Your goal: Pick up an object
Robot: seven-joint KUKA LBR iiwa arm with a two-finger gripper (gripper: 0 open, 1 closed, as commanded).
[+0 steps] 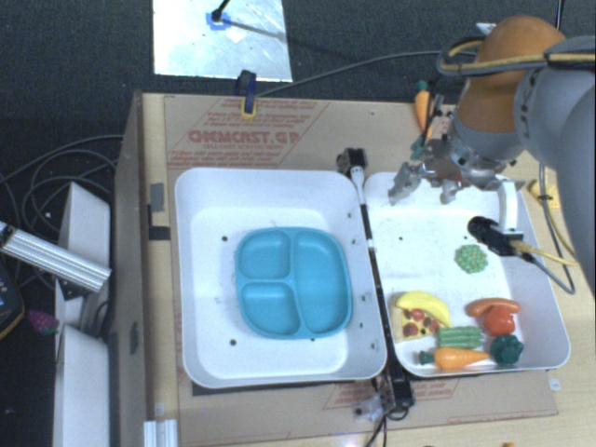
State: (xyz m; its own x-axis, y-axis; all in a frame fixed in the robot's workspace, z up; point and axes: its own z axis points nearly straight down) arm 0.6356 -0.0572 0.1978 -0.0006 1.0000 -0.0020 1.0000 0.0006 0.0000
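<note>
My gripper (425, 192) hangs over the far end of the right bin (549, 317), open, with nothing between its spread fingers (399, 188). Toy foods lie toward the near end of that bin. A green bunch of grapes (471, 258) sits closest, below and to the right of the gripper. Further forward are a yellow banana (422, 303), a pizza slice (415, 323), a red pepper (494, 315), green beans (460, 336), an orange carrot (460, 359) and a dark green broccoli (507, 348).
The left bin (200, 250) holds a blue divided plate (290, 282). A ridge (368, 250) where the two bin walls meet runs between the bins. The bare white floor of the right bin (414, 240) lies under the gripper.
</note>
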